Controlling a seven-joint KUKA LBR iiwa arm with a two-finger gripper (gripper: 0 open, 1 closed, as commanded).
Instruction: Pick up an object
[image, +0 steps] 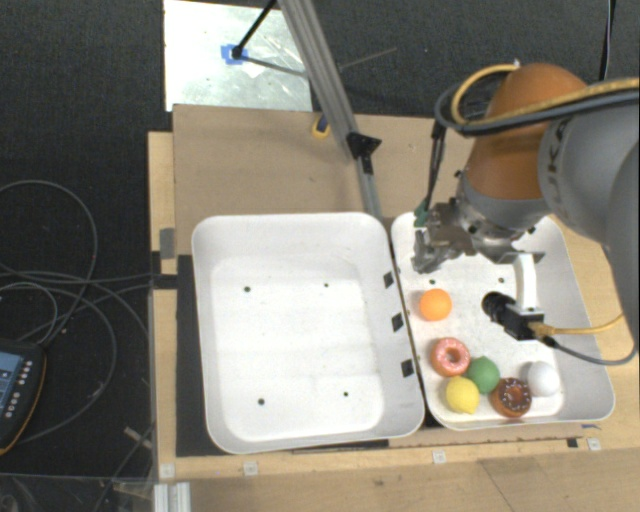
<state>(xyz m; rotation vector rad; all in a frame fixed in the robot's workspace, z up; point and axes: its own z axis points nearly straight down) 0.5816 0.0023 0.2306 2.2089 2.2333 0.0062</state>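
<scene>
Hovering over the far end of the shallow white right-hand bin (580, 395), the grey arm's two-finger gripper (428, 250) hangs just above a small orange ball (434, 305), nothing visibly in its grasp (how far it stands open cannot be told from this slanted overhead view). Nearer the camera huddle a pink-frosted doughnut (450, 355), green ball (484, 374), yellow lemon-shaped toy (462, 395), chocolate doughnut (513, 397) and white ball (543, 379). A descent slightly off-centre would likely send the round ball rolling away.

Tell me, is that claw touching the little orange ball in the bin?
Apart. In the camera view the gripper hangs above the orange ball, with bare white bin floor showing between them.
</scene>
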